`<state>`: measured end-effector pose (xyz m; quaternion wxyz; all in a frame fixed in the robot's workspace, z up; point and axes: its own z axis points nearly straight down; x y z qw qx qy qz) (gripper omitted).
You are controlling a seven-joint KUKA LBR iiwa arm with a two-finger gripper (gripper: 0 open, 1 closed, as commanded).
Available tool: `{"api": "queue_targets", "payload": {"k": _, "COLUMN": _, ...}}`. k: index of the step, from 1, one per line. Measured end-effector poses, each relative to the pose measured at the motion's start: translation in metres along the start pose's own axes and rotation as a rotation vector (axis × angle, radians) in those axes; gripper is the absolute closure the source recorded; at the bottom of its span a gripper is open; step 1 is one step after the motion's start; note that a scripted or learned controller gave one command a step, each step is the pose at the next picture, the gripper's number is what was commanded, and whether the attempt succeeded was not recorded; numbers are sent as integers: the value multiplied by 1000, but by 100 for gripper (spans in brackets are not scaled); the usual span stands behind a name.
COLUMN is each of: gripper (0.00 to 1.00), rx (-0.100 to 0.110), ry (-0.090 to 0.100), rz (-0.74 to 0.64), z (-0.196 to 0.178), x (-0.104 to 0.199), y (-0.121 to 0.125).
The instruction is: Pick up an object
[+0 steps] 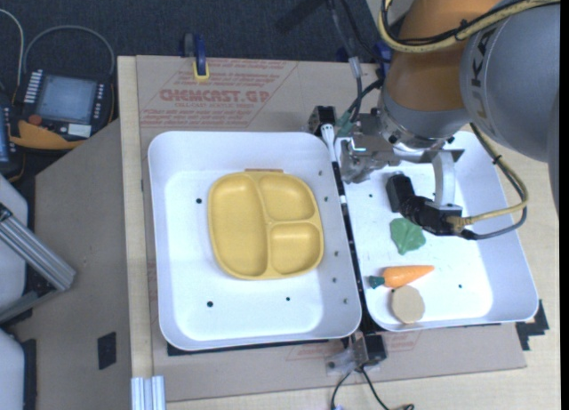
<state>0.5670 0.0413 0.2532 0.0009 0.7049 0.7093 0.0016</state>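
Observation:
The right bin (498, 301) holds a green leafy piece (408, 236), an orange carrot (407, 275) and a round tan disc (408, 304), all near its front left. My gripper (384, 166) hangs over the back left of that bin, under the grey arm with its orange band (440, 35). It is behind the green piece and apart from it. A black part (400, 193) below the wrist reaches toward the green piece. I see nothing held.
A yellow divided plate (265, 223) lies in the middle of the left bin (178, 301). The wall between the two bins (345, 221) runs just left of the gripper. A yellow cable (498, 215) loops over the right bin.

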Motion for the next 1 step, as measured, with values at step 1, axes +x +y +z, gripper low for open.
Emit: {"api": "queue_targets", "payload": {"k": 1, "gripper": 100, "rx": 0, "ry": 0, "rz": 1, "z": 12, "x": 47, "y": 24}}
